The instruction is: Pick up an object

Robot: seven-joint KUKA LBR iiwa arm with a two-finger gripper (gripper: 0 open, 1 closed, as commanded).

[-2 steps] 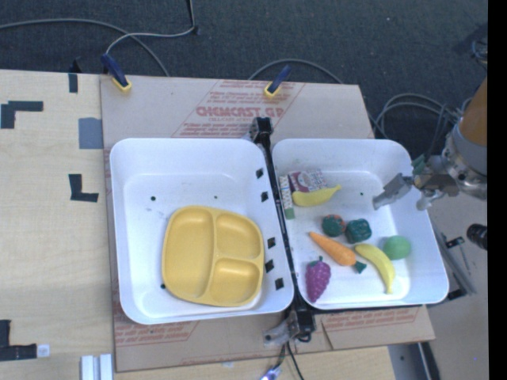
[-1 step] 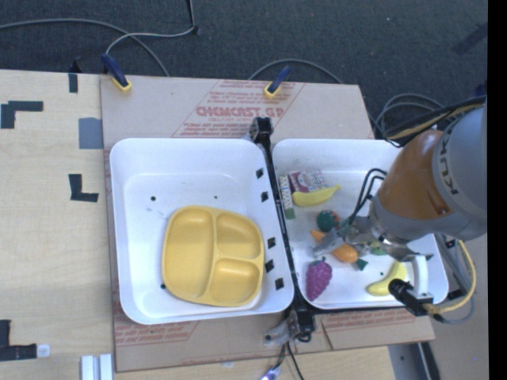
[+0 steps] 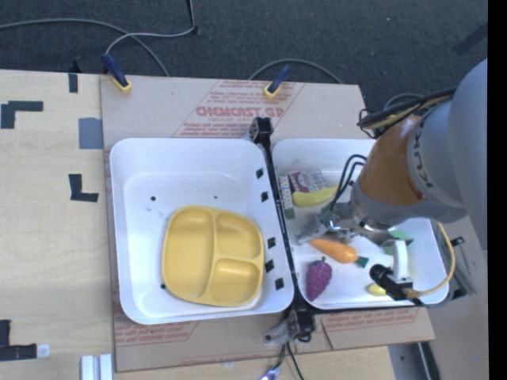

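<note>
A: What sits in the left bin (image 3: 127, 212)?

B: A yellow plastic tray (image 3: 212, 255), smooth and glossy, with rounded corners and three moulded compartments. It lies flat on the bin floor, toward the wall shared with the right bin (image 3: 440, 248). Both bins are shallow, white, with rounded corners, and they rest on a sheet of brown cardboard (image 3: 230, 109) printed in red, laid on the pale wood counter (image 3: 40, 212).

A: And the right bin?

B: Take the orange carrot (image 3: 336, 251) as the mark. It is a tapered, smooth toy shape with a green tip, lying slantwise near the bin's middle. Just below and left of it is a purple bunch of grapes (image 3: 318, 278), knobbly in texture. Above and left of the carrot lies a yellow banana (image 3: 314, 197), curved and smooth, with a printed packet (image 3: 299, 183) touching it on the far side.

A: The arm?

B: Its grey, rounded body with the orange band reaches in over the carrot. The claw (image 3: 331, 225) hangs just above the carrot, over crumpled shiny material; I cannot tell whether it is released or clenched.
</note>
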